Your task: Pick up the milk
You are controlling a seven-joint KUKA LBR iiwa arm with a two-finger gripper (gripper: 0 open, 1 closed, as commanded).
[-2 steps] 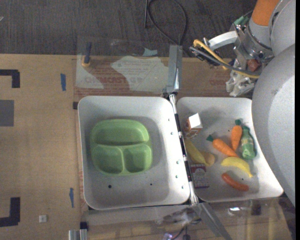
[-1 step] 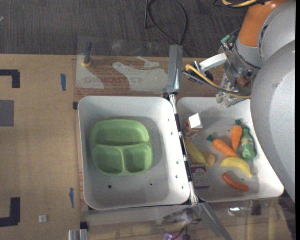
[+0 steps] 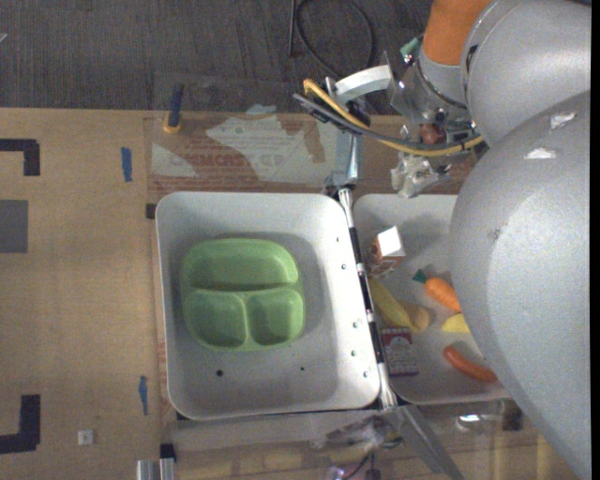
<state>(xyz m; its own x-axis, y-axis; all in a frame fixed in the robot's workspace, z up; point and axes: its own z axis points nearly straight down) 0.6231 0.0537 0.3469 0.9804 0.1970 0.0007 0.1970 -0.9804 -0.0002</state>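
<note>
The grey KUKA arm (image 3: 525, 234) fills the right side of the scene, its bulky links hanging over the right-hand white bin (image 3: 427, 208), an orange band (image 3: 455, 23) visible near the top of the frame above the wrist. Yellow and black cables (image 3: 375, 122) loop out from the wrist toward the left. The gripper (image 3: 417, 173) sits at the bin's far rim, above the objects; whether it is released or clenched cannot be told from here, as the end of the tool is a blur of metal and cable. To the gripper's lower left lies the left-hand white bin (image 3: 187, 225), holding a green three-compartment tray (image 3: 244, 292) near its centre. Closer in, just below and slightly left of the gripper, the milk (image 3: 386, 247), a small carton with a white top and brown-printed side, stands in the right bin against its left wall, apart from the gripper. Farther below the gripper a yellow banana (image 3: 392, 305) lies along the same wall, with a carrot (image 3: 441, 291) to its right, orange with a green tip. A small yellow item (image 3: 457, 324) pokes out beside the arm's shell, its kind unclear. Lowest in the bin are a small red-and-white box (image 3: 399, 352) and an orange-red sausage-shaped piece (image 3: 469, 364). Blue tape marks (image 3: 127, 164) dot the wooden bench (image 3: 75, 309).
</note>
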